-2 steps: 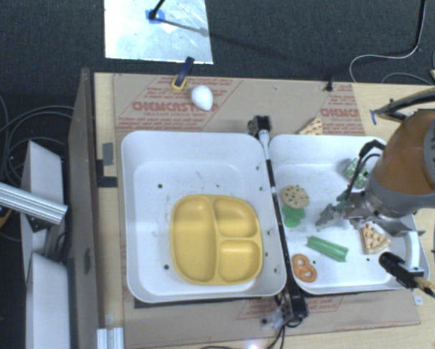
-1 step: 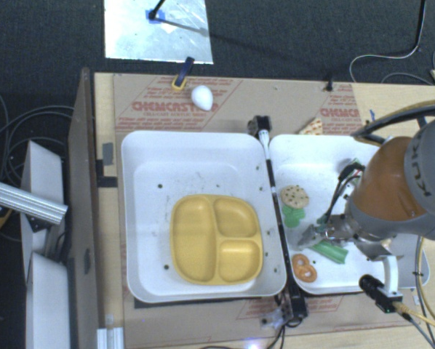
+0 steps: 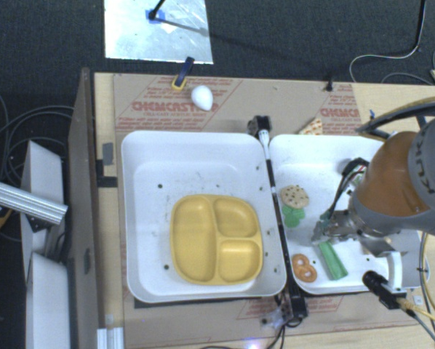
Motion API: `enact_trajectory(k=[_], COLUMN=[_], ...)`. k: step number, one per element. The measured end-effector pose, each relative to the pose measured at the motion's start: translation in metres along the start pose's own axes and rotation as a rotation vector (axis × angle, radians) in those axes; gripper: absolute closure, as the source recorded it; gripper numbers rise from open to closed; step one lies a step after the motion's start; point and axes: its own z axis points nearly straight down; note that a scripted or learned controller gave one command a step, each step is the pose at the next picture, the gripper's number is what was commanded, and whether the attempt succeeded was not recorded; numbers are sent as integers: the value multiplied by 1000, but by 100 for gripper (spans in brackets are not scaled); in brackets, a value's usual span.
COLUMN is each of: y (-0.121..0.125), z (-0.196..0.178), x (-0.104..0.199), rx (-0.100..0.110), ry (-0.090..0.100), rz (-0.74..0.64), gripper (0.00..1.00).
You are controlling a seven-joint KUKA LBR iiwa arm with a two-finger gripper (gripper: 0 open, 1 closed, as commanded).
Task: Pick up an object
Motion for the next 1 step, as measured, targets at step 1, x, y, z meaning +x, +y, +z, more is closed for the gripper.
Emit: enact_trajectory(k=[1], y=[90], z=[-94], x=[59], rx=[-16], ry=[0], rz=[-12], gripper=[100])
